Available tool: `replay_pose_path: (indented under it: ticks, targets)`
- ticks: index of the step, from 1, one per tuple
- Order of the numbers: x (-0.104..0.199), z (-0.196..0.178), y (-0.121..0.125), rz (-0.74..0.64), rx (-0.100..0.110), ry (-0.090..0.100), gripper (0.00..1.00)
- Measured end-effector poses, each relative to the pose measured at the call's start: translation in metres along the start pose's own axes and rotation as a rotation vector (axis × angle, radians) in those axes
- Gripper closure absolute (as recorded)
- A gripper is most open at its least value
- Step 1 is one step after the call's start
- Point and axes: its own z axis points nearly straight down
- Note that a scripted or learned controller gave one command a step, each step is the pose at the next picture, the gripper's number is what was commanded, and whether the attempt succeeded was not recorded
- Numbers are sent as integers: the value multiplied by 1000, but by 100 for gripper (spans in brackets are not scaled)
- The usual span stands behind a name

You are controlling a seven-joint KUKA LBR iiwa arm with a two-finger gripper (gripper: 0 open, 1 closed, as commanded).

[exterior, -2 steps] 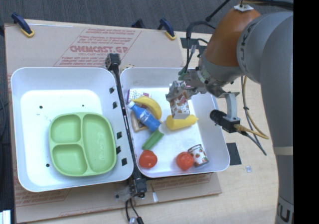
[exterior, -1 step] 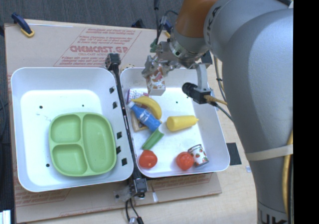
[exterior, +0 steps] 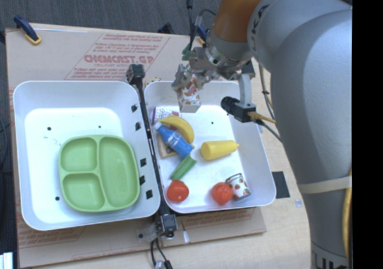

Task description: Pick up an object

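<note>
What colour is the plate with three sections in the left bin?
Light green. The sectioned plate shows clearly in the camera view, lying in the left white bin.

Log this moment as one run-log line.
arm: over right bin | gripper: shut on small carton, lifted | left bin: green tray

Cardboard sheet (exterior: 90, 52): red print "CHEMCAST GP"; smaller lines illegible.
</note>
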Motion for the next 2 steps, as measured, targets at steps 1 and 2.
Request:
replay_pose_path:
  ticks: [1,2]
  targets:
    - [1,-10,1,-6,-2,-1,100]
    - [-20,37,-4,7,6,-1,100]
